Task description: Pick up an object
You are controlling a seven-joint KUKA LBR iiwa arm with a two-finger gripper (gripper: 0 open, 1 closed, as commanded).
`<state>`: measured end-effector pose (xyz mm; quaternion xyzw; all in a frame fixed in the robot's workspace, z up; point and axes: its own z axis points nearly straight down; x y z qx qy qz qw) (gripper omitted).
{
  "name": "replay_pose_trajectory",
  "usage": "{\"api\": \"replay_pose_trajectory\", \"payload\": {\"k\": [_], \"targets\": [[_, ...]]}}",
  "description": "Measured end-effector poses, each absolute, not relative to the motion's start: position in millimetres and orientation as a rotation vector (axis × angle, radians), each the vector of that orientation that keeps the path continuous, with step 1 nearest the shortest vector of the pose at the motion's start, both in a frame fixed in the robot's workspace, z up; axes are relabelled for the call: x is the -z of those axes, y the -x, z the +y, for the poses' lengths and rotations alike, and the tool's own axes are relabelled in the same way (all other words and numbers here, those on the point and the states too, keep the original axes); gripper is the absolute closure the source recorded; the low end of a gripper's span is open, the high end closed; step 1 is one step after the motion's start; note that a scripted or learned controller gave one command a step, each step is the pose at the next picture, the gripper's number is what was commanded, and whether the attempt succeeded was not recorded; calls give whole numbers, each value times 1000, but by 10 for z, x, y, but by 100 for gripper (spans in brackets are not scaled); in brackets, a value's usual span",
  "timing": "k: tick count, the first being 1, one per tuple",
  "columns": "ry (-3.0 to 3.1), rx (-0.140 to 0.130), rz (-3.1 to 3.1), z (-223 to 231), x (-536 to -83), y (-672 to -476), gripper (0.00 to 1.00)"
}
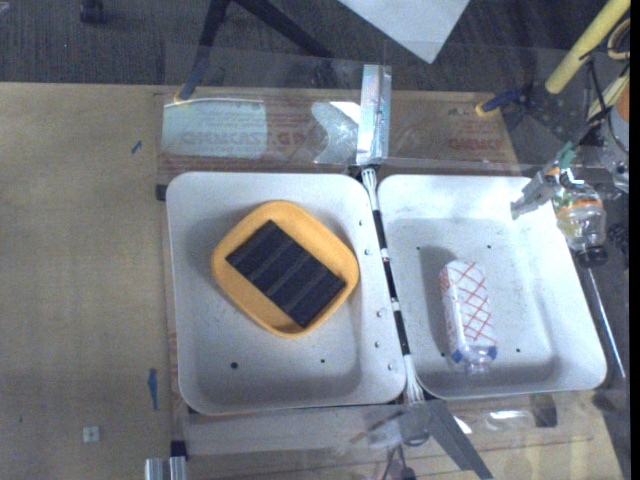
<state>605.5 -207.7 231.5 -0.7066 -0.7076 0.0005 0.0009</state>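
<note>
In the left bin [200,368] lies an orange-yellow rounded square case [285,267] with a dark ribbed panel on top, turned diagonally. The right bin [560,358] holds a clear plastic bottle [466,311] with a white label crossed by red lines; it lies on its side with the cap toward the front. My gripper [553,190] hangs over the right bin's far right corner, well apart from the bottle, with the arm's end at the view's right edge.
A clear plastic sheet and a taped strip [373,118] lie on the bench behind the bins. A rib of white ties [388,278] joins the two bins. A yellow pole [590,38] and cables stand at the far right.
</note>
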Motion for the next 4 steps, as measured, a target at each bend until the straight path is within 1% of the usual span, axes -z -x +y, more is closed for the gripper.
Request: {"api": "replay_pose_trajectory", "payload": {"k": [1,2,3,4], "targets": [[2130,0,-2311,-1655,-1211,-5686,0],[1891,11,-2512,-2087,-871,-5905,0],[1895,14,-2515,-2090,-973,-5915,100],[1731,1,-2626,-1673,-1875,-6680,100]]}}
